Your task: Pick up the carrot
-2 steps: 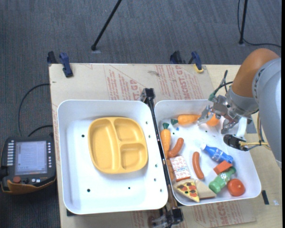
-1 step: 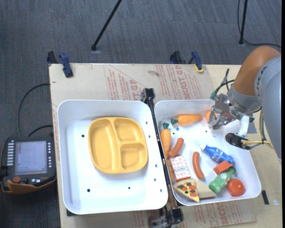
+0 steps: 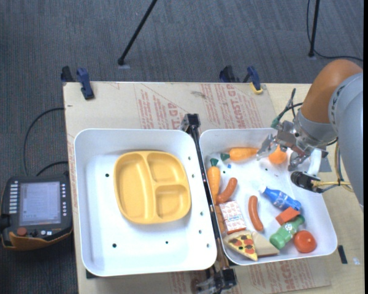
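Two carrots [image 3: 242, 154] lie near; my jaws [image 3: 281, 152] straddle something orange, grip unclear, so next I must lift.

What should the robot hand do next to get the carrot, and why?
Probably slide a little toward the left bin and come down over the carrot. The gripper sits by the right bin's top edge, just past the carrot's thick end and beside a small orange piece, so it isn't lined up over the carrot.
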